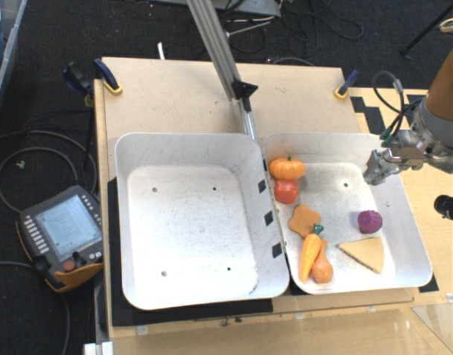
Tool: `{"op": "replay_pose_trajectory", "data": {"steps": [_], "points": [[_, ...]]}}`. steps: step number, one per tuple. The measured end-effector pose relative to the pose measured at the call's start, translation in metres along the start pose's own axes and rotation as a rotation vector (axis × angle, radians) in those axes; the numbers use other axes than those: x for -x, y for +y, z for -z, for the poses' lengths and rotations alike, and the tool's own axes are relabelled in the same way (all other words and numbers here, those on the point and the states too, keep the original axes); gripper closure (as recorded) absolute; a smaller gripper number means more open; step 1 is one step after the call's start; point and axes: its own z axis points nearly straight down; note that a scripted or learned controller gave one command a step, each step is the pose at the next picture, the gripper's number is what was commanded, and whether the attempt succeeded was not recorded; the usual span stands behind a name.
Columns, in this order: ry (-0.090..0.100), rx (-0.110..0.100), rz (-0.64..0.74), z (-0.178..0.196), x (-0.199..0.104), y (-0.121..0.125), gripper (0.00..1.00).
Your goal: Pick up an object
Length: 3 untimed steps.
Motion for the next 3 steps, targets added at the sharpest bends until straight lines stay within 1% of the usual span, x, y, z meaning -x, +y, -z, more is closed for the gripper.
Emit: {"op": "replay_pose_trajectory", "data": {"steps": [1, 2, 3], "points": [[0.004, -0.007, 0.004, -0.015, -0.054, 0.002, 1.0], [0.005, -0.008, 0.004, -0.029, -0.105, -0.005, 1.0], [0.005, -0.008, 0.005, -0.027, -0.157, -0.017, 1.0]]}}
